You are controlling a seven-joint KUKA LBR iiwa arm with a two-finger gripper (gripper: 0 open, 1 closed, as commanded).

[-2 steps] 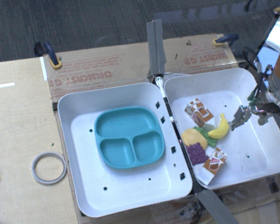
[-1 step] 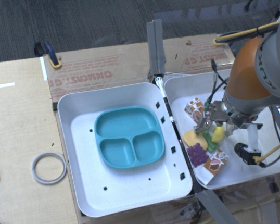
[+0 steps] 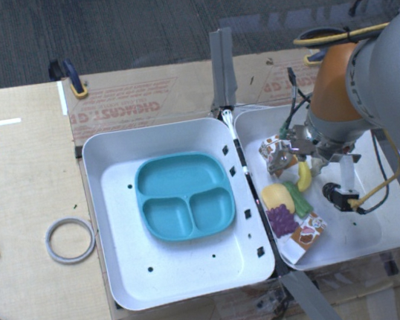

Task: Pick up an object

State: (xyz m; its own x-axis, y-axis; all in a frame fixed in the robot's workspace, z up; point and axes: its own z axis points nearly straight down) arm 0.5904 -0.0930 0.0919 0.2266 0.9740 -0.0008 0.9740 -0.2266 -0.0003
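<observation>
I reach in from the right, and my gripper (image 3: pixel 295 154) hangs low over the right bin (image 3: pixel 362 231), in its upper left part, close to the ridge where the two bins meet. My wrist and the orange band above it cover much of the bin's upper right. I cannot tell from this view how my jaws stand, nor whether anything sits between them.

Objects in the right bin, all crowded along its left wall:
- crumpled clear wrapper (image 3: pixel 276 152), just beside my gripper, on its left.
- small banana (image 3: pixel 304 176), just below my gripper; touching or apart, I cannot tell.
- yellow lemon-like fruit (image 3: pixel 275 195), near the left wall.
- green piece (image 3: pixel 299 201), just beside the yellow fruit, tilted down to the right.
- purple grapes (image 3: pixel 282 219), below the yellow fruit, touching or nearly so.
- printed packet (image 3: pixel 306 235), lowest of the group, reaching toward the bin's lower left corner.

A black cable loop (image 3: pixel 339 197) from my wrist dangles over the bin floor right of the group.

Open room: the lower right of the right bin's floor is bare white.

The left bin (image 3: pixel 117 229) holds a teal divided plate (image 3: pixel 186 196), roughly centred, with bare floor on every side of it. On the bench at left lies a tape ring (image 3: pixel 70 239), well apart from both bins.
</observation>
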